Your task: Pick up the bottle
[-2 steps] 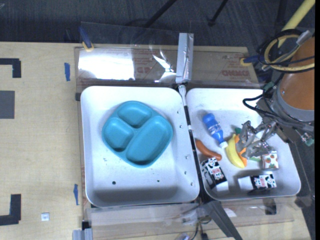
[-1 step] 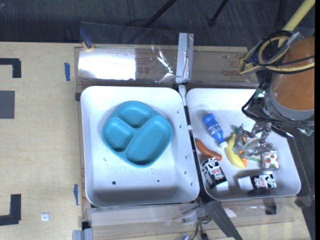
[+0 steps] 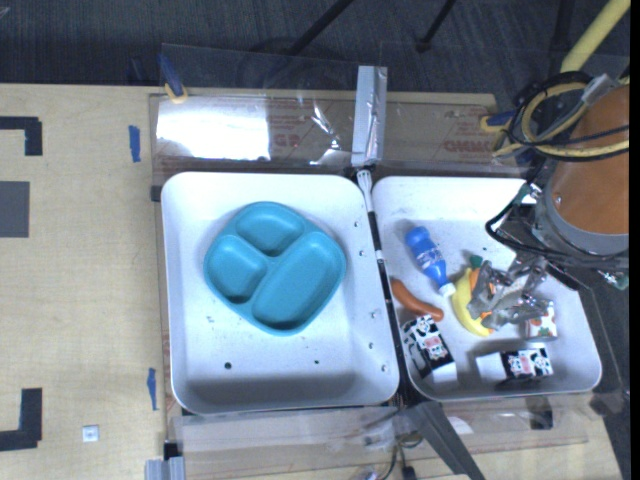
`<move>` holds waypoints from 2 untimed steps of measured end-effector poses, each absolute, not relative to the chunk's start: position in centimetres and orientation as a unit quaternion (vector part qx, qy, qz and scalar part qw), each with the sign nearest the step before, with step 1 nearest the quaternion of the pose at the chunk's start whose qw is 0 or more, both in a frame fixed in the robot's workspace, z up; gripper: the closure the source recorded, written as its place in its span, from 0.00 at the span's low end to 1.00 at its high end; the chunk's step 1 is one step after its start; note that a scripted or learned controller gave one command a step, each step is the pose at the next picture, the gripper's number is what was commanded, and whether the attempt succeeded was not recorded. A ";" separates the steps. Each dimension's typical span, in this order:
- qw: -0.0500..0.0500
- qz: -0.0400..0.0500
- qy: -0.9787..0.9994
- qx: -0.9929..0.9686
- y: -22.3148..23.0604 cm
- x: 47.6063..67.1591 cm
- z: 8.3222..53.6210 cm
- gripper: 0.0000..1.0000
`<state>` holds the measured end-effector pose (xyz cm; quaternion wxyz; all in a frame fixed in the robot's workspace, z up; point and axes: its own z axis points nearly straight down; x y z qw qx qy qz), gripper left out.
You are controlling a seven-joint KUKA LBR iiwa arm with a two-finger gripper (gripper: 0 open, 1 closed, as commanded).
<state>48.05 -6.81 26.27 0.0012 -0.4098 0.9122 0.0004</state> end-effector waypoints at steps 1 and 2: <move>0.002 0.000 0.891 -0.455 -11.2 49.0 24.8 1.00; 0.004 -0.001 0.917 -0.398 -15.7 50.4 24.2 1.00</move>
